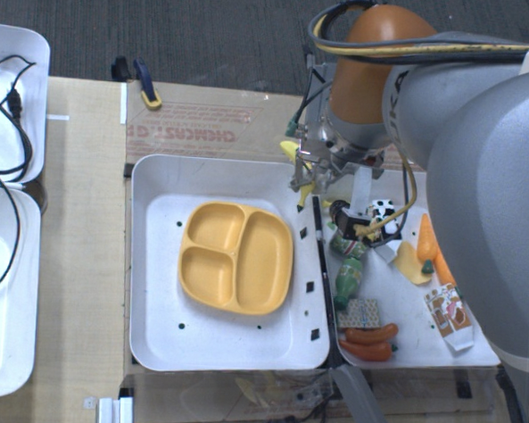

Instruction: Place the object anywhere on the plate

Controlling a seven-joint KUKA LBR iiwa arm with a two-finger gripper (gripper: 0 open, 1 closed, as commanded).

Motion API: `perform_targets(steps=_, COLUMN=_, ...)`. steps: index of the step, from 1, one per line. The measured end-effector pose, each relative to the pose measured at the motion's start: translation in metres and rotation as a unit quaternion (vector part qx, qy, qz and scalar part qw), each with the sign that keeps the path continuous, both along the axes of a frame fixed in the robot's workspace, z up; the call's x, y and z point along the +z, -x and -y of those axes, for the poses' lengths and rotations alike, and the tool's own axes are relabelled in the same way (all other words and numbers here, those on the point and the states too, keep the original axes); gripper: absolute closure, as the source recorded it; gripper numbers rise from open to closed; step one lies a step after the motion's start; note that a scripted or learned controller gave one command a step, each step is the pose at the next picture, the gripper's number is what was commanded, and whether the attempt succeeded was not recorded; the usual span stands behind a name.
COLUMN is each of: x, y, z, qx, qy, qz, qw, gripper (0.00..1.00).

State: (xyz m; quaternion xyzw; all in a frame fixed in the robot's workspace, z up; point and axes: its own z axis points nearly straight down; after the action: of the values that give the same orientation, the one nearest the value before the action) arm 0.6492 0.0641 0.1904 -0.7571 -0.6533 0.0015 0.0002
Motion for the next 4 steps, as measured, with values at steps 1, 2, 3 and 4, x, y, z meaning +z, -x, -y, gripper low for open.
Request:
perform_targets(steps=1, x=0.0, y=0.085, z=0.034, qx=-0.008, qy=0.0, qz=-0.001, qw=1.0, gripper=1.0)
perform_targets(steps=2, x=0.0, y=0.074, z=-0.021, qx=0.063, qy=-0.0001, qz=0.0, qw=0.998, gripper=1.0)
perform_targets(steps=3, x=0.078, y=0.043, z=-0.01, qx=0.058, qy=0.0004, qz=0.0, qw=0.9983, gripper=1.0)
perform_targets(steps=4, x=0.027, y=0.107, z=0.001, qx=0.143, qy=-0.0004, qz=-0.001, qw=0.9897, gripper=1.0)
